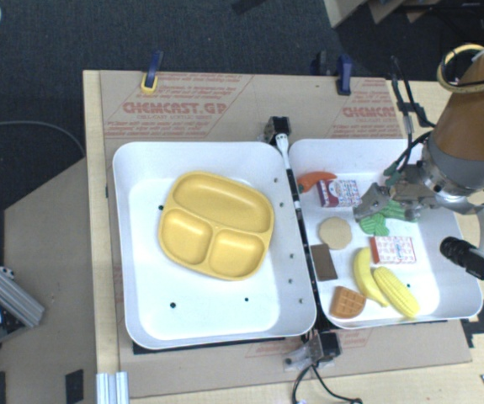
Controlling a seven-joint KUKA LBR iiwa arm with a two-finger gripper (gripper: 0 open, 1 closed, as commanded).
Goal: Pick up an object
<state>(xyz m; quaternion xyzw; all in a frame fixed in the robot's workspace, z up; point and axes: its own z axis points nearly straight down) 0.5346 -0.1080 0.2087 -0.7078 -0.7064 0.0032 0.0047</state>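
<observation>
My gripper [386, 202] hangs low over the upper middle of the right bin [452, 301], with the arm reaching in from the right. A green toy [378, 223] lies directly under it and is partly covered by it. I cannot tell whether the gripper touches it. Close by are a red-and-white carton [341, 193], an orange piece [314, 179], a round tan cookie [337, 232] and a small red-and-white box [392, 249].
The near part of the right bin holds a banana [364, 273], a corn cob [398, 293], a waffle piece [348, 302] and a brown bar [323, 262]. In the left bin [140, 301] lies a yellow compartment plate [216, 224]. A black divider rim [296, 217] separates the bins.
</observation>
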